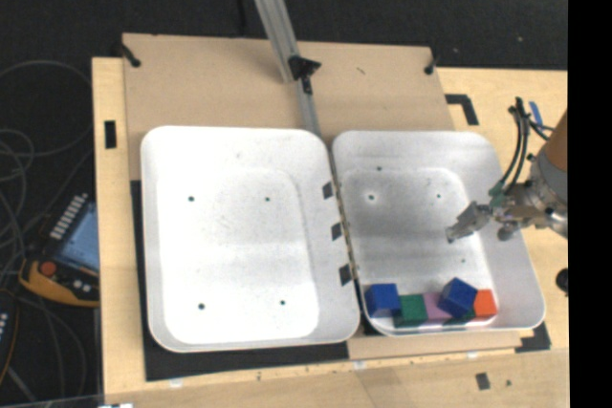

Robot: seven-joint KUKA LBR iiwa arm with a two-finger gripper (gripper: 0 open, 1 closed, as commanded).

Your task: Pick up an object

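— Where are the blocks?
— Bunched along the near wall of the right bin (402, 153): blue block (382, 297), green block (412, 309), another blue (459, 296), orange block (485, 303).
— And the gripper (471, 223)?
— Above that bin's right side, well apart from them; whether it is spread or closed, I cannot tell.

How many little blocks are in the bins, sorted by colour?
Blue: 2 — blue block and second blue block
Green: 1 — green block
Pink: 1 — pink block
Orange: 1 — orange block
Total: 5, all in the right bin.
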